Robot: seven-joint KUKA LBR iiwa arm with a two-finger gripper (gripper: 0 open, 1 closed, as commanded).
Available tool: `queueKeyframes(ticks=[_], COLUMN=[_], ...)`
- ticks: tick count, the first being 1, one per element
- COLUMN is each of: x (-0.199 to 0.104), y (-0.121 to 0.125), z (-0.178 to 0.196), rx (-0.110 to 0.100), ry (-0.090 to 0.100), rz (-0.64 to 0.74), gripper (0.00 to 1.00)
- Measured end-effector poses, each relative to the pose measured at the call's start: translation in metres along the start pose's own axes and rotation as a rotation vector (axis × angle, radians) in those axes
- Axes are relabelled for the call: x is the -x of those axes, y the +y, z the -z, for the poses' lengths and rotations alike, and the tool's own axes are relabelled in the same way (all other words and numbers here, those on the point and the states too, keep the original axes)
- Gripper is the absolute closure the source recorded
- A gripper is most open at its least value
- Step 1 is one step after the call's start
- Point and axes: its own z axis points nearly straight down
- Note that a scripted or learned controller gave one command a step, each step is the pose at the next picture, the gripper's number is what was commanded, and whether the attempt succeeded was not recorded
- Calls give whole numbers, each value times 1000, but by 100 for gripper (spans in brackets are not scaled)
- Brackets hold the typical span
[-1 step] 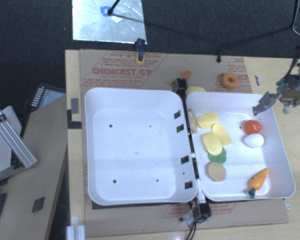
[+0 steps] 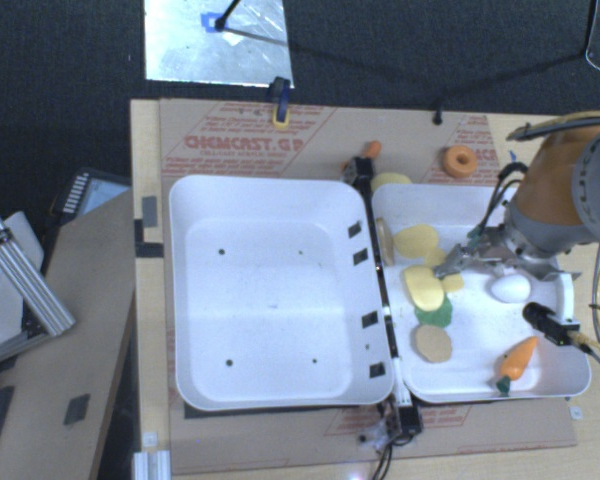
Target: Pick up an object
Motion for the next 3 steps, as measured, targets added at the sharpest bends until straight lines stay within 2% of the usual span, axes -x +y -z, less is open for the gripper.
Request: queueKeyframes(ticks=[1,2,3], x=[-31,-35,-54], y=[44,-8,37], z=[9,7,8], rx=[10,0,9], ry=[-5,-3,-4], rz=[4,-3,3], gripper=[0,0,0])
